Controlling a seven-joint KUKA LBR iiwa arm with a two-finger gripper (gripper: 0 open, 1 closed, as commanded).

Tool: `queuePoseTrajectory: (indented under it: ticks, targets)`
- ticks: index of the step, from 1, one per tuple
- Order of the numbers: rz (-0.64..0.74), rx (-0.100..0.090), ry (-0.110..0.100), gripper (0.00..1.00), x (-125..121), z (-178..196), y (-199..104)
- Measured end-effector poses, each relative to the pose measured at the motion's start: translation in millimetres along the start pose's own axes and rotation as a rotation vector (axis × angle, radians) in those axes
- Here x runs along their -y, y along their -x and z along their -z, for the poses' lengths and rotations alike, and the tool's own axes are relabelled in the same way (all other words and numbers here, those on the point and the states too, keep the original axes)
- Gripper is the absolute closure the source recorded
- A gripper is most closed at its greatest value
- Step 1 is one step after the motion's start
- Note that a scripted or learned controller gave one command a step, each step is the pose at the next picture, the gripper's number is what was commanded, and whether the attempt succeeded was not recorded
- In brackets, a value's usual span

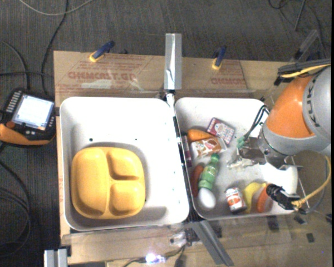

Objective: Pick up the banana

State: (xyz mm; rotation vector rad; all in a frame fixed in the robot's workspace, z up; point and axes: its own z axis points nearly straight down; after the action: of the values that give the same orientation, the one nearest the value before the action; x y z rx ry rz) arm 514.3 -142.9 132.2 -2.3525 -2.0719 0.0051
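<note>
The banana [251, 192] is a short yellow shape lying near the front wall of the right bin [250, 104], between a small red-and-white can [234, 199] and an orange item [262, 198]. My gripper [241, 156] hangs over the middle right of that bin, behind the banana and a little to its left. It is apart from the banana. The grey arm with its orange band [289, 118] comes in from the right.
The right bin also holds a green bottle [209, 171], a white egg-like object [206, 198], an orange box [206, 146], a carrot-like piece [197, 133] and a pink packet [220, 129]. A yellow divided tray [108, 181] fills the left bin [78, 115].
</note>
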Motion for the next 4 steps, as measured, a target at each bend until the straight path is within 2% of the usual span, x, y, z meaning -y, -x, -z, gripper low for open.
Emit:
queuePoseTrajectory:
  ticks: [1,2,3,4]
  targets:
    - [0.0,0.0,0.0,0.0,0,0,0]
    - [-0.067,-0.008,0.013,0.0,15,-43,61]
    - [-0.152,0.001,0.003,0.0,30,-6,11]
    - [0.051,0.001,0.013,0.0,21,-43,52]
